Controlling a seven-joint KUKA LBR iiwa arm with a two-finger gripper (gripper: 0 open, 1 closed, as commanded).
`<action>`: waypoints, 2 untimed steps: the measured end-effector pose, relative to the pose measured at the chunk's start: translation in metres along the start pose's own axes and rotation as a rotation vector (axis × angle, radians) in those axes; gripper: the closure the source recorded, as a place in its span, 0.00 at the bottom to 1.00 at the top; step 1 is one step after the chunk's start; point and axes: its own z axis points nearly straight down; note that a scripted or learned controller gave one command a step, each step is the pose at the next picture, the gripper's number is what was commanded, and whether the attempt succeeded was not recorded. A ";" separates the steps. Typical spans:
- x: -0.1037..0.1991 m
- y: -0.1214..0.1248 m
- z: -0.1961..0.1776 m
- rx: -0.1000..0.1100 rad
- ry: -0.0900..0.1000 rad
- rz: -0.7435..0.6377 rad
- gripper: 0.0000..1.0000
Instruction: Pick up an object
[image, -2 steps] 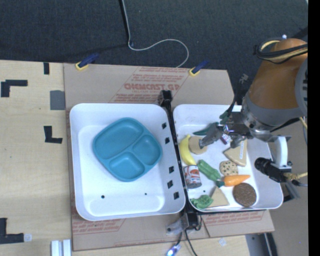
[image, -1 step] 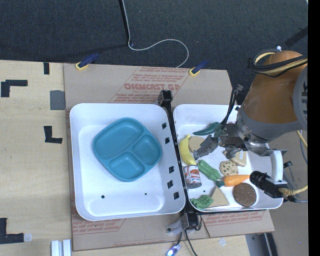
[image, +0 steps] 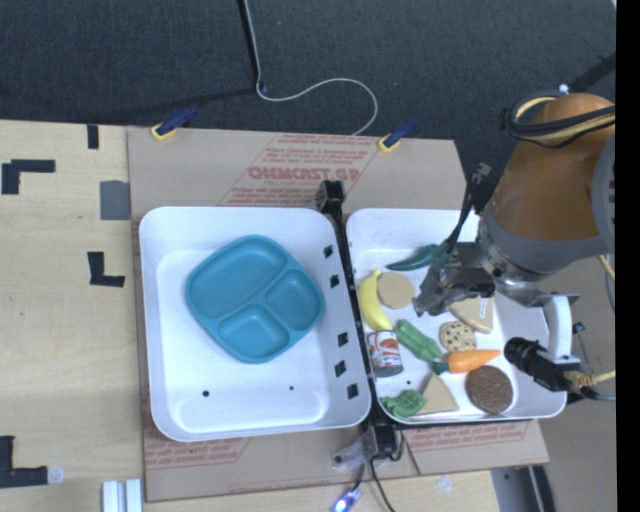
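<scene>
The right bin (image: 400, 225) holds several toy foods: a banana (image: 373, 301), a round tan biscuit (image: 396, 291), a green pickle (image: 419, 341), a chip cookie (image: 457, 335), a carrot (image: 471, 360), a brown patty (image: 489, 389), a small can (image: 386, 352), a pale wedge (image: 439, 396) and a green leafy piece (image: 404, 404). My gripper (image: 438, 292) hangs low over the middle of this bin, just right of the biscuit and above the cookie. A dark green piece (image: 412, 259) sticks out at its left side; whether it is gripped is unclear.
The left bin (image: 165, 400) holds a blue divided plate (image: 255, 297). A black divider with clips (image: 343, 300) runs between the bins. The grey and orange arm (image: 550, 190) covers the right bin's far right corner. A black cable loops across the dark floor (image: 300, 90) behind the bench.
</scene>
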 end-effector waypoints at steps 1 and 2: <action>0.103 -0.005 0.068 0.006 0.002 -0.008 1.00; 0.119 -0.002 -0.087 -0.019 0.004 -0.003 1.00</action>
